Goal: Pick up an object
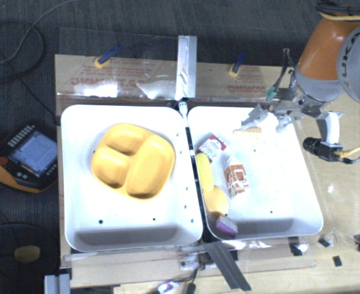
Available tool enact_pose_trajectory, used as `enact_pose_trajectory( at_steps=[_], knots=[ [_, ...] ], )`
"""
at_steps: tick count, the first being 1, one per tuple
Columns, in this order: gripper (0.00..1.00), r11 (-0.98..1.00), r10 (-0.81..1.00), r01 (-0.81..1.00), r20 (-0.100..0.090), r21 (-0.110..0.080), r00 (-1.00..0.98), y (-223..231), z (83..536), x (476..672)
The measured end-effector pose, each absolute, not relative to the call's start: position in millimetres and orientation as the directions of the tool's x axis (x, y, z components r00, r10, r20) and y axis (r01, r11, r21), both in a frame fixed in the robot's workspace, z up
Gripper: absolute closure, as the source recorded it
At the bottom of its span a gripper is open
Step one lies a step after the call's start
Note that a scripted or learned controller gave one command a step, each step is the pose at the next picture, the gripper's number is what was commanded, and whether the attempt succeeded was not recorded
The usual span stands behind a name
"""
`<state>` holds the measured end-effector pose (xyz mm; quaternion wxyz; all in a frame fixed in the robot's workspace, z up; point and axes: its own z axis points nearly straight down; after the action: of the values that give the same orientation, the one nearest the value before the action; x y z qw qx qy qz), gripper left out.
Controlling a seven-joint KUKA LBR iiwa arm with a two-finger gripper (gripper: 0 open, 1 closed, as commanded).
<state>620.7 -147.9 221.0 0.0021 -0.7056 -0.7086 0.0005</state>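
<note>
A dark carpeted floor surrounds the surface (pixel 75 72), on which two white bins are set side by side. The tool (pixel 267 118) is poised over the right bin (pixel 278 213)'s far edge; its grip state cannot be told. An approach seems underway; descent onto a packet (pixel 237 179), banana (pixel 203 171) or purple item (pixel 226 226) is needed. A yellow cushion (pixel 132 160) fills the left bin (pixel 81 225).

Teach pendant (pixel 21 158) on dark carpet left of bench; blue clamps (pixel 108 56) (two) along back edge.
</note>
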Motion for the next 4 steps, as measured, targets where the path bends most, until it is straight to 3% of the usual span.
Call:
enact_pose_trajectory(
  at_steps=[1,2,3,4],
  knots=[
    [0.00,-0.124,0.992,0.992,-0.003,-0.003,0.124,-162,323,636.8],
    [0.00,-0.101,0.995,0.995,-0.001,-0.006,0.101,-132,142,636.3],
    [0.00,-0.130,0.991,0.991,-0.002,0.011,0.130,-123,90,581.7],
    [1.00,-0.129,0.992,0.992,0.003,0.011,0.129,-122,98,583.5]
  ],
)
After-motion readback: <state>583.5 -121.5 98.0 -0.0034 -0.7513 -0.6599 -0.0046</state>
